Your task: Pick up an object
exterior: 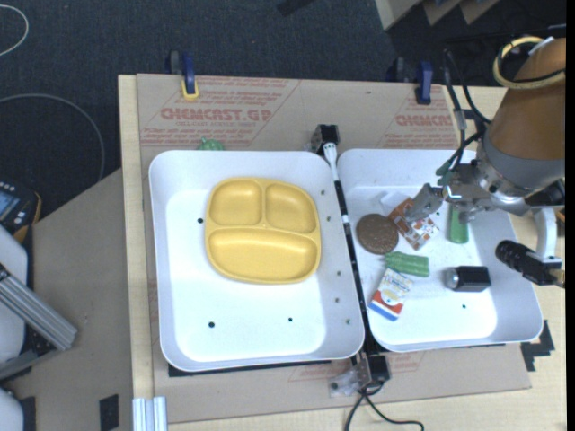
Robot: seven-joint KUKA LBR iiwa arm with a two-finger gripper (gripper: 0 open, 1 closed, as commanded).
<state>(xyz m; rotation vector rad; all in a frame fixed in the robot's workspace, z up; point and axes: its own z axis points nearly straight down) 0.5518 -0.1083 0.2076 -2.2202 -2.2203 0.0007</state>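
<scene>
- A brown-and-red snack packet (415,221) is lying in the right bin (512,317), in its far middle part, tilted and leaning toward the left.
- The hand (442,197) is hanging just over the packet's far right corner; its metal parts are sitting close above the wrapper, and whether it is spread or pressed together cannot be told from this slant.
- A round brown disc (377,233) is resting just left of the packet, touching or nearly touching its lower edge.
- A green cylinder (459,224) is standing just right of the packet, below the wrist.
- A green flat piece (408,263) is lying nearer the camera, just below the disc and the packet.
- A small white, red and blue packet (391,294) is lying nearer still, just under the green flat piece.
- A black block (469,278) is sitting to the right of those two, apart from them.
- The arm (530,115), with its orange band, is reaching in from the right over the far right corner of the right bin.
- The left bin (180,241) is holding a yellow divided plate (263,230) in its far half, with three compartments showing.
- Both bins are sitting side by side on the counter (144,133), which is covered by a brown printed board held by two blue clamps at its far edge.
</scene>
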